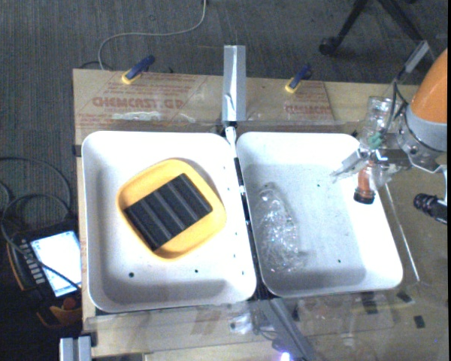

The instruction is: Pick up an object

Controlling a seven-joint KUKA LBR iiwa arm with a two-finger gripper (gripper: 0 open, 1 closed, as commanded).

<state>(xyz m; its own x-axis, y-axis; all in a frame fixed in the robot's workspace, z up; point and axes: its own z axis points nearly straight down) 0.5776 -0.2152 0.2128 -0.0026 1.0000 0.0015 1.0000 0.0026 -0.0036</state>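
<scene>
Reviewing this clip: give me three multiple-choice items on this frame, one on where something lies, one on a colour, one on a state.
1. Where does the clear plastic bottle lie?
A. in the left bin
B. in the right bin
C. on the floor

2. What colour is the frame around the black ribbed object?
A. yellow
B. blue
C. green

3. How does the bottle stand relative to the gripper?
A. gripped between its fingers
B. hanging from the arm
C. lying apart from it on the bin floor

Answers: 1 B, the bottle rests near the left wall of the right bin. 2 A, a yellow rim surrounds the black ribbed centre, in the left bin. 3 C, the gripper is at the right bin's upper right edge and bare bin floor separates it from the bottle.
</scene>
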